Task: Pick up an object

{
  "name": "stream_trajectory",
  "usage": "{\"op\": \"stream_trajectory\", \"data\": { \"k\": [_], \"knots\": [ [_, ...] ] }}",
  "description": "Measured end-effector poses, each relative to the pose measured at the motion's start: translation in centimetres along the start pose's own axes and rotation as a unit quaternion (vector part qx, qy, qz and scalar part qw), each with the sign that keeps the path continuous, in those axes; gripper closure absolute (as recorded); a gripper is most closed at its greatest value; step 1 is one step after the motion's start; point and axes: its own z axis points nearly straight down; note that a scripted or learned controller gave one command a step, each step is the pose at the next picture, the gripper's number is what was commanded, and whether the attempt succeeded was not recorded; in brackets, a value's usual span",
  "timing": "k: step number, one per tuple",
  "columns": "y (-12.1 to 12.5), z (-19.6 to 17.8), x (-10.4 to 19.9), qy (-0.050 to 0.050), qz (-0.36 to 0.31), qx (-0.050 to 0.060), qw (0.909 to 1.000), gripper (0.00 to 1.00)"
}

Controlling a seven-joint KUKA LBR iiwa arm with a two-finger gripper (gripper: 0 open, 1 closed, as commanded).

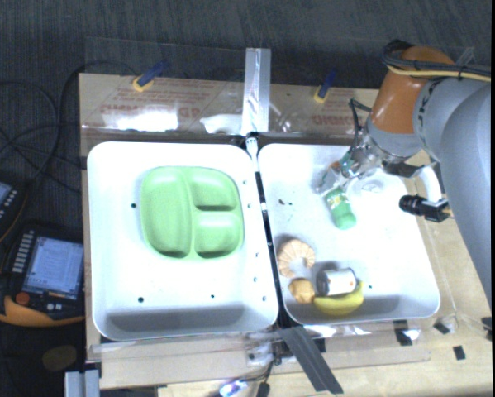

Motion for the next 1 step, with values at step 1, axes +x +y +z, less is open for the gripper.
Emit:
{"op": "stream_trajectory", "data": {
  "k": [1],
  "knots": [
    [3.4, -9.56, 8.6, -0.004, -0.024, -0.008, 0.9997, 1.0]
  ]
}}
